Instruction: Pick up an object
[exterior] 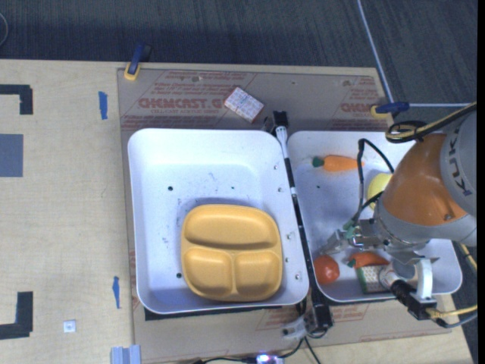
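My arm, grey with an orange band [420,184], reaches into the right bin [333,203]. The gripper [355,243] hangs low over the bin's front part. Just under and beside it lie a red tomato-like ball [326,269], a small orange-red piece [369,260] and a green and white box [371,279]. An orange carrot [339,163] lies at the back of the same bin. A yellow object [378,184] is partly hidden behind the arm.
The left bin [151,203] holds a yellow three-compartment tray [231,250]. A small patterned card [243,103] lies on the board behind the bins. Cables run along the divider between the bins and at the front right corner.
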Tool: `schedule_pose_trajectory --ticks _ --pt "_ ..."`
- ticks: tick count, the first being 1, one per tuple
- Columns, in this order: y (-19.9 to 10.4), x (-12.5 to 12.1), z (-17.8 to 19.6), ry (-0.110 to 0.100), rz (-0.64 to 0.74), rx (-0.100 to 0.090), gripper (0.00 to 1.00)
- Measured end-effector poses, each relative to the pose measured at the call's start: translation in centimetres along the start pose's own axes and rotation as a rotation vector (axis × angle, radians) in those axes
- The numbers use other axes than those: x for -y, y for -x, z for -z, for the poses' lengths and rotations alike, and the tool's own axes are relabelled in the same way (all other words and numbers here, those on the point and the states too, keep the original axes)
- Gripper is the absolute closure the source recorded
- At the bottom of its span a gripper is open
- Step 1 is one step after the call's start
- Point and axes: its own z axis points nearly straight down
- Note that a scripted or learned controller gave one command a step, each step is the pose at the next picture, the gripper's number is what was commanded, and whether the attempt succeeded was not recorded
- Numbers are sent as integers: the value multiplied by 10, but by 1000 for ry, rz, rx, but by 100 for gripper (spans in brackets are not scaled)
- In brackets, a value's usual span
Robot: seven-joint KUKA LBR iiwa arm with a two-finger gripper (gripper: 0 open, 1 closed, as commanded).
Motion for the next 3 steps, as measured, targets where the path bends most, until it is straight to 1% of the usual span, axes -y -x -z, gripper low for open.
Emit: schedule_pose_trajectory --ticks 1,2,3 --pt "0 -2 10 5 0 1 100" --pt "4 -68 0 1 1 1 100" --pt "4 -67 0 0 1 1 0"
